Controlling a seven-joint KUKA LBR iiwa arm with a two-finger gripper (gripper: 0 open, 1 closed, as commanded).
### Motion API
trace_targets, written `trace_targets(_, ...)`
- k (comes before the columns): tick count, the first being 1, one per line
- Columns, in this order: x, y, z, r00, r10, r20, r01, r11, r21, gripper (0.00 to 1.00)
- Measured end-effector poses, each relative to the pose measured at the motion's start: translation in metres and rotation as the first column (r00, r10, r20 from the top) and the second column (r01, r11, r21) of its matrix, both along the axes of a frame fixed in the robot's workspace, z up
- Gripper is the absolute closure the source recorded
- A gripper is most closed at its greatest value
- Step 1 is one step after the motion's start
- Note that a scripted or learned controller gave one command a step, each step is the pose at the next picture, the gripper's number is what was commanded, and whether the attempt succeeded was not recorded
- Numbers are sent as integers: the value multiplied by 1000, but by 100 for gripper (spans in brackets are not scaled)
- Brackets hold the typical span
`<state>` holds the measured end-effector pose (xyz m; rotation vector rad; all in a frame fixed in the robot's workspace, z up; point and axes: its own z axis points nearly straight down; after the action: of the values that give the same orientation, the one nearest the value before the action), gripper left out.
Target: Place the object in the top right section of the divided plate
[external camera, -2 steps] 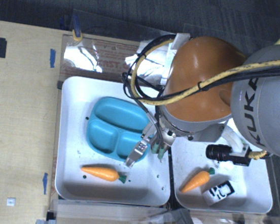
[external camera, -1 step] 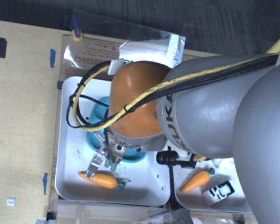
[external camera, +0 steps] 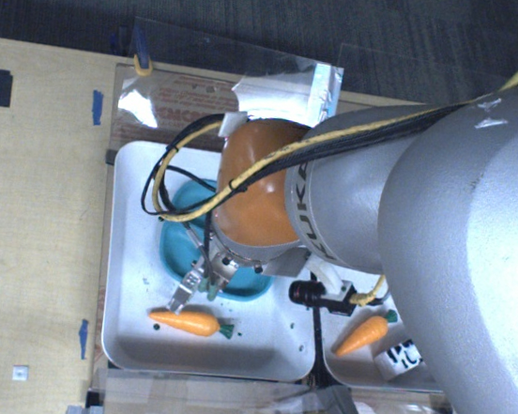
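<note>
A blue divided plate (external camera: 176, 249) lies in the left bin (external camera: 128, 231), and the arm's orange band and wrist hide most of it. An orange toy carrot (external camera: 183, 320) with a green stem end lies flat on the bin floor just in front of the plate. My gripper (external camera: 198, 285) hangs over the plate's front edge, a little above and behind the carrot. Nothing shows in its grasp.
A second orange carrot (external camera: 361, 334) and a white object with black marks (external camera: 400, 354) lie in the right bin (external camera: 350, 374). Yellow and black cables (external camera: 163, 179) loop off the wrist over the left bin. The grey arm covers the right side of the view.
</note>
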<state>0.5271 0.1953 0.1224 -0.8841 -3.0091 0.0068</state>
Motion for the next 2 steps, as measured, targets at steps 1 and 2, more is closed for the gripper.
trace_targets(1, 24, -11, -18, 947, -321, 15, 320, 946, 42, 0)
trace_targets(2, 15, 5, -16, 955, -298, -14, 298, 954, 44, 100)
